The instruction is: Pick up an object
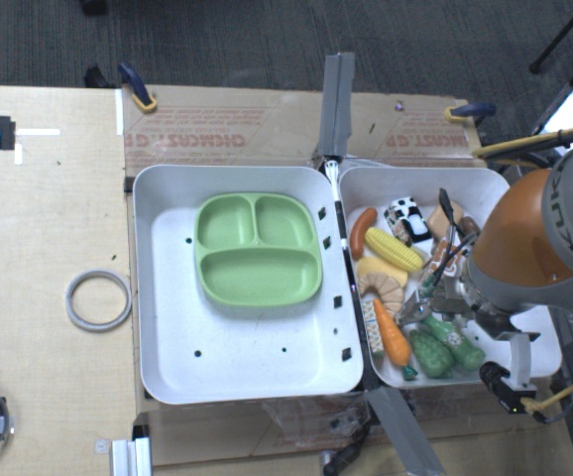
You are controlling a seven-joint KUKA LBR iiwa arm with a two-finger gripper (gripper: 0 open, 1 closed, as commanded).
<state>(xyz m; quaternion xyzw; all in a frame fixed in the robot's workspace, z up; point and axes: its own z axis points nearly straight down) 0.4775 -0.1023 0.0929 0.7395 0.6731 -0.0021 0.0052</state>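
Single fixed camera, mounted high over the bench, looking down at a slant.

The lens takes in both white bins side by side, the left bin (158, 296) with its green divided plate (259, 250) near frame centre, the right bin (485, 181) toward the right edge; the far side of the scene, a strip of dark floor (267, 18), runs along the top; the near bench edge sits at the bottom; the view stands well back, wide enough to catch the wooden bench top (49, 226) at left; the arm (529, 231) enters from the right.
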